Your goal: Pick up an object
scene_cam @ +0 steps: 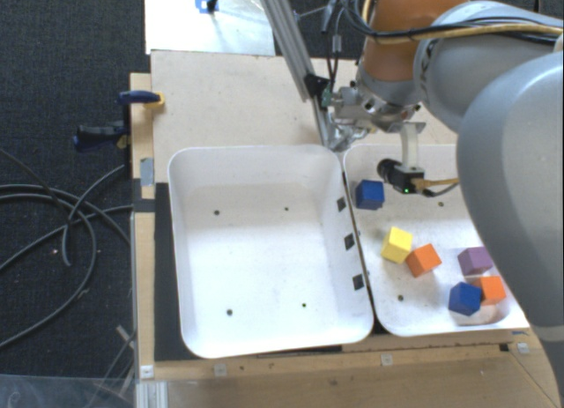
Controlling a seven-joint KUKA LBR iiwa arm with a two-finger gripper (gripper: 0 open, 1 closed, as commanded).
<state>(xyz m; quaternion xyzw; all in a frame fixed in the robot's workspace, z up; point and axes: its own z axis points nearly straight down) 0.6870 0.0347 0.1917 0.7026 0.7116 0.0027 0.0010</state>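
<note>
Camera view looks down on both bins, and the arm (493,71) sweeps in from the right side of the frame, its orange band sitting top centre. The gripper (339,137) hangs low over the upper edge where the two bins meet, and from this angle I cannot tell its state.

The left bin (198,177) fills the centre of the frame. The right bin (397,322) holds the candidates: a blue cube (370,194) up near the dividing wall, closest to the gripper; a yellow cube (397,244) just beside an orange cube (424,259) at centre right; then a purple cube (475,260), a second blue cube (464,299) and a small orange block (492,289) bunched at lower right.

These look like small, rigid blocks, probably light, with flat faces that should sit well between two fingers. My pick would be the upper blue cube: it stands apart from the others, so closing across two opposite faces looks clean. The lower-right cluster is crowded and risks nudging neighbours.
</note>
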